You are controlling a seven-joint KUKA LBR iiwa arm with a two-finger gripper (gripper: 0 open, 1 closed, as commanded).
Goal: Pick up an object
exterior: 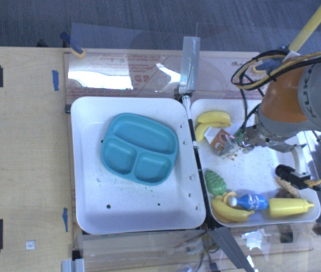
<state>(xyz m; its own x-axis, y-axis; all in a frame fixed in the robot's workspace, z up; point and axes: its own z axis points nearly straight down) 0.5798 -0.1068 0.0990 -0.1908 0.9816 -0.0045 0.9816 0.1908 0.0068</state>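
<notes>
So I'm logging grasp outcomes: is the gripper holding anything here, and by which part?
Cannot be told. The gripper sits low in the right bin, right beside the small brown-and-white packet, but the view does not show the packet between its fingers.

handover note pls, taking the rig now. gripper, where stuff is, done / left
Gripper: low in the right bin, at the small brown item; finger state can't be read, no grasp visible.
Right bin: banana at the far end; green toy, second banana, blue bottle, yellow bottle along the near edge.
Left bin: blue divided plate.
Done: nothing lifted.
Left: pick one object.
</notes>
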